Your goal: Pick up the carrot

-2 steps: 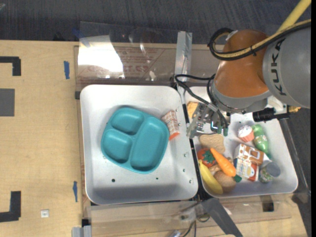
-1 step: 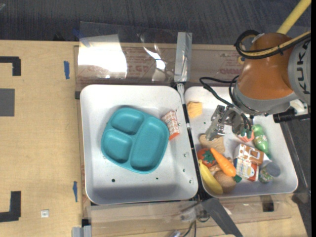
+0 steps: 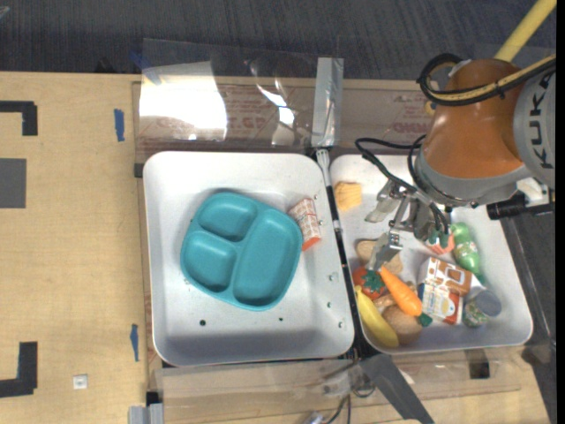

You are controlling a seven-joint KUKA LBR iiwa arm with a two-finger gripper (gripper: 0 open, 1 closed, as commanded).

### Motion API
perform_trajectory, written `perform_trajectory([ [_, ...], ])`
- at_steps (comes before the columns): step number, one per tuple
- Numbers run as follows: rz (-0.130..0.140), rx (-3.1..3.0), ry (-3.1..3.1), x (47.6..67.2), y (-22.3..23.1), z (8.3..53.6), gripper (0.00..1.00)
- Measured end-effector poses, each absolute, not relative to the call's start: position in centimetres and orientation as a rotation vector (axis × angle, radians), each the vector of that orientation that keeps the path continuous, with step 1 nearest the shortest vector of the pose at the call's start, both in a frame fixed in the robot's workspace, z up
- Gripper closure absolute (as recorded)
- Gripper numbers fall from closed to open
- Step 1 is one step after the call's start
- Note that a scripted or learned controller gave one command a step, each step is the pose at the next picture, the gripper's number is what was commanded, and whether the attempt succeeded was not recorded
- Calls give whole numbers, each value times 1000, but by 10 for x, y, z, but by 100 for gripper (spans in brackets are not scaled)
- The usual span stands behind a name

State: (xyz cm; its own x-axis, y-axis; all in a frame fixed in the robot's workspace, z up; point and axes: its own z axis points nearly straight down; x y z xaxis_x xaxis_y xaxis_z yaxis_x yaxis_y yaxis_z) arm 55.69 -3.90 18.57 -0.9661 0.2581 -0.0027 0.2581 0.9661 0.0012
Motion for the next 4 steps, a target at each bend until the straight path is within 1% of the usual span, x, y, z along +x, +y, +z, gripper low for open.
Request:
perform_trajectory([
  [1,0,348,3119,481,-70,185,0],
  [2,3,312,3101,511,-93,98,0],
  [3,5,501,3059,492,-91,97,0],
  [4,3,500,3040,497,-92,111,100],
])
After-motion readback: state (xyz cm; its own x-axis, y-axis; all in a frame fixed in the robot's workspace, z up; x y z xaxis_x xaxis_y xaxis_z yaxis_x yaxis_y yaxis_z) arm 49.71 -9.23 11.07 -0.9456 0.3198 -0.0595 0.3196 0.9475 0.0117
